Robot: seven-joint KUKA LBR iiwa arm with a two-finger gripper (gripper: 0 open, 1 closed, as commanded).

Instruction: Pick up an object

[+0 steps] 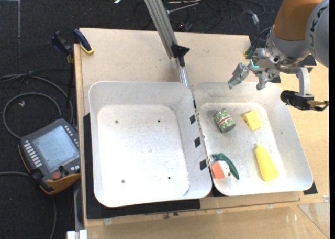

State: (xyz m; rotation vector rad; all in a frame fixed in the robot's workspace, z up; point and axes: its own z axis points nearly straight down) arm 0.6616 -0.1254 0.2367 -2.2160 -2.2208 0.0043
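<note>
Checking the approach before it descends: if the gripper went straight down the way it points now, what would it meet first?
Probably the bare back edge of the right bin; the gripper hangs above it, short of the green-patterned can. Depth is unclear.

You get bright, even overhead light; soft shadows under bin rims; white bins (141, 143) near glare; slight softness throughout; floor dark.

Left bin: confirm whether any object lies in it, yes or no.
No: the left bin shows bare white floor, while the can, yellow block and yellow bottle lie in the right bin.
</note>
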